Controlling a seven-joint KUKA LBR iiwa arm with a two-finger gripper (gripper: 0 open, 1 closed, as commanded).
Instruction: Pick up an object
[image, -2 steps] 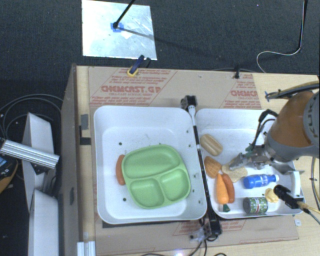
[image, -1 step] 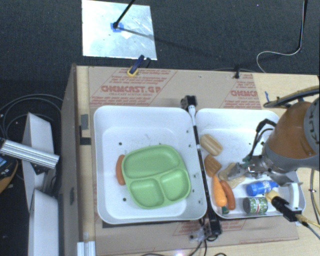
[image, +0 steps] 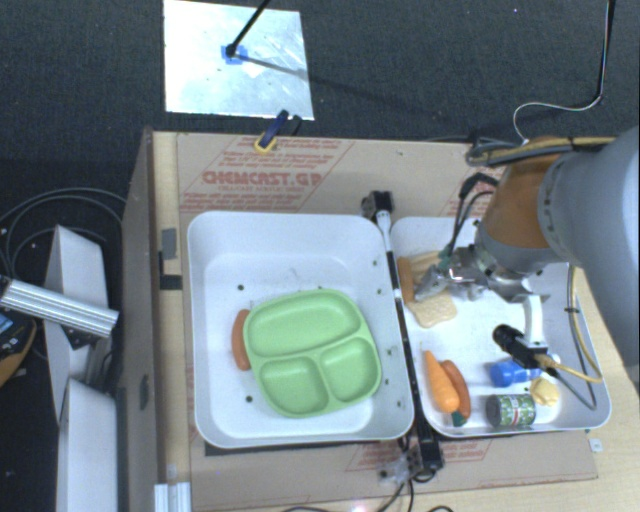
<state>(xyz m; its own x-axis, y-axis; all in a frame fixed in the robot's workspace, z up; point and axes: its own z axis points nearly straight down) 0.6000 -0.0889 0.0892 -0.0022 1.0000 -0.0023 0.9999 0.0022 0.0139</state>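
- The gripper (image: 438, 285) hangs low inside the right bin (image: 465, 340), in its far half and close to its left wall. The grey arm with its orange band comes in over the bin's far-right corner.
- Whether the claw is spread or pressed together cannot be told — its tip merges with what lies below it. Nor can it be told whether it pinches anything.
- Directly under the claw lies a pale slice of toast (image: 436, 312), flat on the bin floor just beside the left wall. Whether the claw touches it is unclear.
- A browner piece of bread (image: 408, 272) lies on the far side of the toast, against the same wall.
- An orange carrot (image: 438, 378) lies along the left wall toward the near-left corner, its green end pointing at the near edge.
- A green can (image: 512, 410) lies on its side along the near edge, just right of the carrot.
- A small blue thing (image: 506, 374) sits just beyond the can, and a small yellow piece (image: 545, 392) lies near the near-right corner.
- The left bin (image: 290, 255) holds a green plate (image: 312, 352) with three compartments, set askew in the near half.
- An orange-red sausage (image: 240, 340) lies just beside the plate's left rim, between it and the bin's left wall.
- Both bins rest on a cardboard sheet (image: 300, 170) with red print — it covers the bench top.
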